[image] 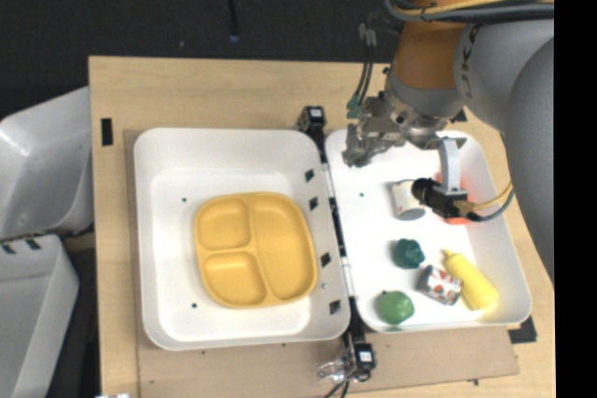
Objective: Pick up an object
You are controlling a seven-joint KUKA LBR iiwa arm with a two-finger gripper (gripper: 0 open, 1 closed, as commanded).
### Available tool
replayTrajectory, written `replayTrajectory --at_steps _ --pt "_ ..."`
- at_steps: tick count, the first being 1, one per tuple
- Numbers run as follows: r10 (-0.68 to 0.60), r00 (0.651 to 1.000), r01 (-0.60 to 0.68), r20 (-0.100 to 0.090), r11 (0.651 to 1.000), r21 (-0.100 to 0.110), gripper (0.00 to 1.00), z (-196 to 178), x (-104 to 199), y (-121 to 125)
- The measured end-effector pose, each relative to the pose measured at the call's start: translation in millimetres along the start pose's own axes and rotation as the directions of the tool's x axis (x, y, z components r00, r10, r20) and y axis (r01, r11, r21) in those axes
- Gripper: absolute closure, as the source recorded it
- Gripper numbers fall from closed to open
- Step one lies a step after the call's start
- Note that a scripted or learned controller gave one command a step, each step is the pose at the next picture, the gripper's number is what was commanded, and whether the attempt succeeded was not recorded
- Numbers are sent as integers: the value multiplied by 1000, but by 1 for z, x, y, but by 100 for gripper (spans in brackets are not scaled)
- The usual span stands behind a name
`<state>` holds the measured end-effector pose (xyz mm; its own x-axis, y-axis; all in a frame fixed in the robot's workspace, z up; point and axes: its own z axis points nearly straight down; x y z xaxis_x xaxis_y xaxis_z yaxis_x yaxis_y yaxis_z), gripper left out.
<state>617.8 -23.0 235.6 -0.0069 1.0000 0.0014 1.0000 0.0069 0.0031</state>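
Loose objects in the right bin, a yellow tray in the left, the gripper over the right bin's far left corner.

The right bin [368, 200] holds a small white cup [405, 199] lying near its middle, a dark teal lump [408, 253] just nearer the camera, a green ball [395, 307] by the near wall, a patterned can [439, 284] touching a yellow bottle-shaped piece [471, 281], and an orange-red item [459, 208] partly hidden by cabling at the right. The gripper [359, 149] hangs over the bin's far left corner, apart from all of them; whether its jaws are wide or closed cannot be told, and nothing is seen between them. The left bin [168, 172] holds one yellow divided tray [254, 249], lying flat with three compartments, nothing in them.
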Motion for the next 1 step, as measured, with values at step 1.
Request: replayTrajectory --at_steps 1 --pt "1 1000 -1 1 1000 1 100 8 47 8"
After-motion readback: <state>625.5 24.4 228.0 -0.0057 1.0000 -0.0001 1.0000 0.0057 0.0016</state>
